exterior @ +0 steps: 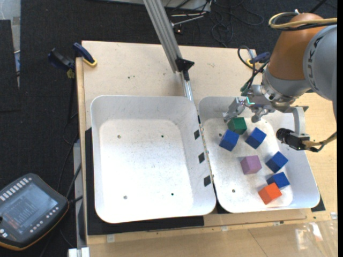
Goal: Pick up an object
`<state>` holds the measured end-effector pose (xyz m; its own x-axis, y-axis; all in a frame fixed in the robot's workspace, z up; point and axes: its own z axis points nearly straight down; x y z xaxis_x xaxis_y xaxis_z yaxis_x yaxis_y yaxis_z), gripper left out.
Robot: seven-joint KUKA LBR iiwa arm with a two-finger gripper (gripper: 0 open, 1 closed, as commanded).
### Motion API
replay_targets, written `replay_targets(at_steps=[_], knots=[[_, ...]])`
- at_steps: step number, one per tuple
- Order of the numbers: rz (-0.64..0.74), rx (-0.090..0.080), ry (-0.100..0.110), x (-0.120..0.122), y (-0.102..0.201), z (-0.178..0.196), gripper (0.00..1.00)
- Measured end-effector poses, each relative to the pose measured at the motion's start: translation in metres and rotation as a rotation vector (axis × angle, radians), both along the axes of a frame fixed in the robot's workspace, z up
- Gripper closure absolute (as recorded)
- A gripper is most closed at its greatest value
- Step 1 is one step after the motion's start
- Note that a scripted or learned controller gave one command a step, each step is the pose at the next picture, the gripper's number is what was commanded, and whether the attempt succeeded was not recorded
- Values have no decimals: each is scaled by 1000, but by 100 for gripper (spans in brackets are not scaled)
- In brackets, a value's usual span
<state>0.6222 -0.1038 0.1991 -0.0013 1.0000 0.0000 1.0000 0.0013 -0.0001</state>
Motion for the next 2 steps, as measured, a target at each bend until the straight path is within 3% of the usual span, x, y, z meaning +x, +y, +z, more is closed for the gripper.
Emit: replay_targets(at_steps=[1,2], knots=[[-1,0,6,3,3,-63,0],[-1,-4,-20,9,2,-77,0]])
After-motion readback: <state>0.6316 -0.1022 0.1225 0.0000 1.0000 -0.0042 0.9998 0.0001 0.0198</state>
